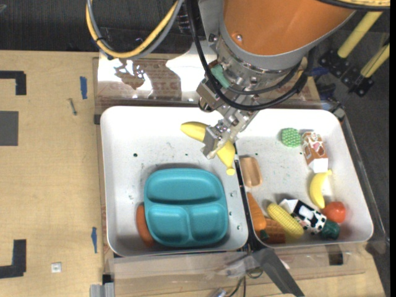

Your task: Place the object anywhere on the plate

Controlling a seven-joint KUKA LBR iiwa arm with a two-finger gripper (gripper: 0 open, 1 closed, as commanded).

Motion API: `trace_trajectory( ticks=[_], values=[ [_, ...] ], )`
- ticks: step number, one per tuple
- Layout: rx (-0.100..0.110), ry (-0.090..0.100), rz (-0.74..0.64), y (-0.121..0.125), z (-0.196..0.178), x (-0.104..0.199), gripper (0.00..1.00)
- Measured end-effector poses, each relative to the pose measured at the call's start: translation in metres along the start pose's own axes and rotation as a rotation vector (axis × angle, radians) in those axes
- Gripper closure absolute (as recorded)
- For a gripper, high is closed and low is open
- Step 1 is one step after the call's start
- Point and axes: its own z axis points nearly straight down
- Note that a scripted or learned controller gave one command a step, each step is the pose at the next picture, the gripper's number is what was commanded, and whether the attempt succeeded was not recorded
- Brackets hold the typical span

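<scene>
Camera view: yellow curved banana [207, 138] btwn jaws [218, 142]; above teal plate [185, 206].

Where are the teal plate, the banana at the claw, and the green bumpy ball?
teal plate [184, 189]: camera view, bare upper compartment.
banana [194, 130]: camera view, its left end, in the left bin.
green bumpy ball [289, 137]: camera view, its middle, in the right bin.

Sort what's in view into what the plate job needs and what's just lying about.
Job: gripper, shut on the banana; teal plate in the left bin.

Lying about: second banana, corn, carrot, tomato, green ball, milk carton, toy cow, wooden block.
</scene>
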Motion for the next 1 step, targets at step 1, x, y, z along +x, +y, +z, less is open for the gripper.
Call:
trace_trajectory(
  ticks=[1],
  values=[
    [-0.009,-0.003,-0.448,-0.0101,0.0157,-0.0177,1.00]
  ],
)
